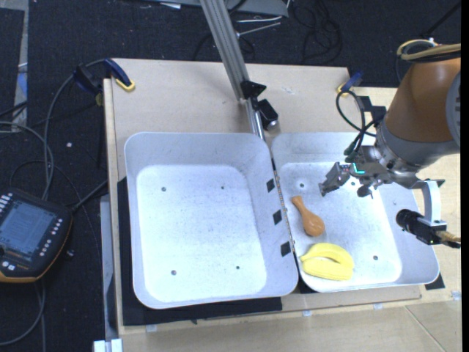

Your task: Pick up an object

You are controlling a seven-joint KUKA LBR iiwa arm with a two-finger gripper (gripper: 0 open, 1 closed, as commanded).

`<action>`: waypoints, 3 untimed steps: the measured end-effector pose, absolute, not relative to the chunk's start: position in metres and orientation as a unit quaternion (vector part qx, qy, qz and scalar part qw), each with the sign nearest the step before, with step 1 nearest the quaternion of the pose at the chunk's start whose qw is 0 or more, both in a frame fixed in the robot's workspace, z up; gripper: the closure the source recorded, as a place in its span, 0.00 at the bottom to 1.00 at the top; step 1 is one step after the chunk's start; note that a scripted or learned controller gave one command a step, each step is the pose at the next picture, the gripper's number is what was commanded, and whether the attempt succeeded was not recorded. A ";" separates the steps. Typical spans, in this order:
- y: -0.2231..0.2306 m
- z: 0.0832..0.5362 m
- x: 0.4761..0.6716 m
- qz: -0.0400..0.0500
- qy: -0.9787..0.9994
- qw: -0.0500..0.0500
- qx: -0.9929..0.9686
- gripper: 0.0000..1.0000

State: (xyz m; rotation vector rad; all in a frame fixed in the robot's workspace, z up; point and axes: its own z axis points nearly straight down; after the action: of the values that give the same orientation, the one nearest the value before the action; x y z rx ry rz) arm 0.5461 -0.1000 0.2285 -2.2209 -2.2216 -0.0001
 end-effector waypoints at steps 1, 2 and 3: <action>-0.100 0.228 0.546 0.000 -0.707 0.000 -0.707 0.00; -0.102 0.185 0.549 0.001 -0.707 0.001 -0.707 0.00; -0.109 0.125 0.547 0.002 -0.707 0.002 -0.707 0.00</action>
State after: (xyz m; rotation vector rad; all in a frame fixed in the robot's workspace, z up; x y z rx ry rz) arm 0.5468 -0.1085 0.1249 -2.2190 -2.2179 0.0056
